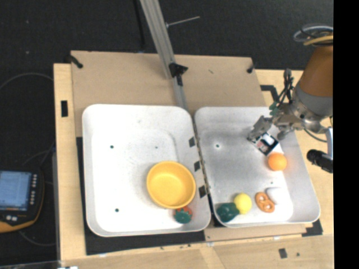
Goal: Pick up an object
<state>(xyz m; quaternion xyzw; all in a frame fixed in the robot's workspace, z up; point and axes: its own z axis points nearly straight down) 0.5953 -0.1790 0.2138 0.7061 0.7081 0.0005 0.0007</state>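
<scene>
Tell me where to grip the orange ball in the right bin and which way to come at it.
Grip the orange ball across its widest middle, coming straight down from above. It is round, so any finger direction likely works, and it lies apart from the other pieces with bare bin floor to its left. The gripper is already just up-left of it.

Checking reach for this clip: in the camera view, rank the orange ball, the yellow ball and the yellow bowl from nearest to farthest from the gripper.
From the gripper, over the right bin's upper right:
1. Orange ball, right bin, just below the gripper.
2. Yellow ball, right bin's bottom edge, beside a green object.
3. Yellow bowl, left bin, lower right part.
</scene>
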